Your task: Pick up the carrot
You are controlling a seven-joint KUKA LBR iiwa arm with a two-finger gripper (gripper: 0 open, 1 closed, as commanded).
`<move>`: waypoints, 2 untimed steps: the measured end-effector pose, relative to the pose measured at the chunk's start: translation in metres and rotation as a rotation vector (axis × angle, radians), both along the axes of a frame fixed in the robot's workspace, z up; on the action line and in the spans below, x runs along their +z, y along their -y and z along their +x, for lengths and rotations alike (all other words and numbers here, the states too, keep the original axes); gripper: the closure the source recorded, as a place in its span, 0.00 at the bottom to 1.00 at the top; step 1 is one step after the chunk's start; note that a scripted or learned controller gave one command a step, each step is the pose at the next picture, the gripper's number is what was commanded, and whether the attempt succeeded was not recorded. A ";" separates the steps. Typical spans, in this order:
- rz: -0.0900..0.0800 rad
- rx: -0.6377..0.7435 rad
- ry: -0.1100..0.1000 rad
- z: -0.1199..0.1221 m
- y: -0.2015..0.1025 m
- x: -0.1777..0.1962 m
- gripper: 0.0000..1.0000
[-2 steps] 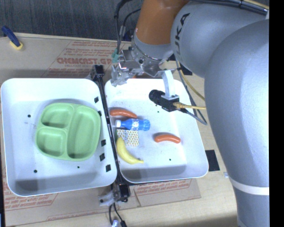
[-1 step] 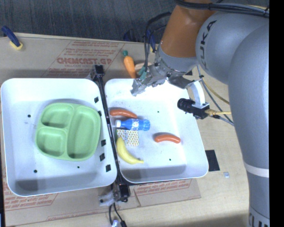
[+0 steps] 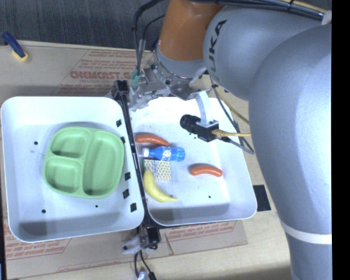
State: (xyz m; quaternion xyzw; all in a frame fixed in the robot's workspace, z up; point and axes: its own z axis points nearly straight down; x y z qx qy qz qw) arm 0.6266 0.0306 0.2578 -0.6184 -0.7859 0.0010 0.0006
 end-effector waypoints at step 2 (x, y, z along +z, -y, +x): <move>-0.001 0.164 0.004 -0.049 0.012 0.181 0.00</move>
